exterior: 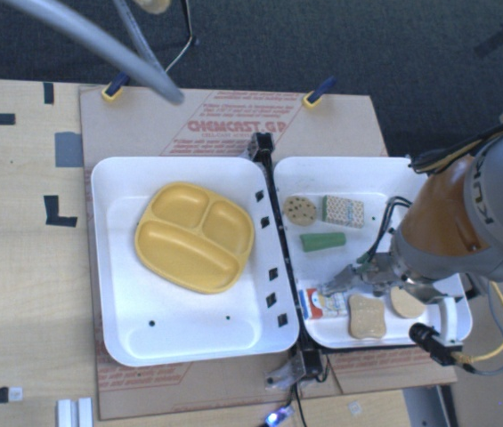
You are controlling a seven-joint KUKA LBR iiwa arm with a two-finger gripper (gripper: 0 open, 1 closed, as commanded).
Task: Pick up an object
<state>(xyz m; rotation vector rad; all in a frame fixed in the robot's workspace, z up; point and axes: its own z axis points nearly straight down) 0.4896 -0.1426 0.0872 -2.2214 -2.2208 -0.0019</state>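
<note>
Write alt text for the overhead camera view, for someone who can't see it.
A grey and orange robot arm reaches from the right over the right white bin, which holds a round cookie, a patterned packet, a green block and toast-like pieces. The left white bin holds a yellow divided plate.

Cardboard sheet [233, 123] beneath white bins [109, 238]

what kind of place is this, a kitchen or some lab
Most likely a robotics lab bench, not a kitchen: a grey arm reaches over two white bins on clamped cardboard, with toy food and a yellow tray.
</note>
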